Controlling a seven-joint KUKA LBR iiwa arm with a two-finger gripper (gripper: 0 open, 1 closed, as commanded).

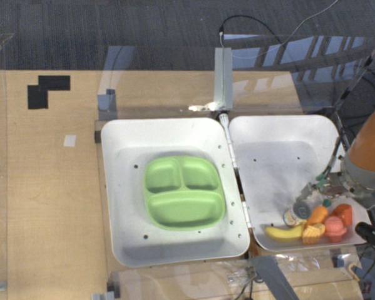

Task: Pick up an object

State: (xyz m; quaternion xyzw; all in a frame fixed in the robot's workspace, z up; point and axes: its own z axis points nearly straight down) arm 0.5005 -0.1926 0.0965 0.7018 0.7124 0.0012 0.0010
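We noted the gripper [306, 203] low in the right bin [282, 154], near its front right corner, directly over a cluster of toy food; whether it was wide or narrow, or held anything, we could not tell from this angle. The cluster lay against the bin's front wall: a banana [284, 233], a carrot [317, 215], a yellow corn-like piece [312, 234], a pink round piece [334, 227] and a red piece [344, 214], all touching or just beside one another. The banana ran with its long axis along the front wall, one tip toward the divider between the bins, the other buried in the pile. We judged these items light, rigid and smooth plastic, hence likely to slip; the banana's mid-body, pinched across its narrow width, looked the best hold, being the most exposed. The left bin [123, 181] carried a green divided tray [182, 191] at its centre.
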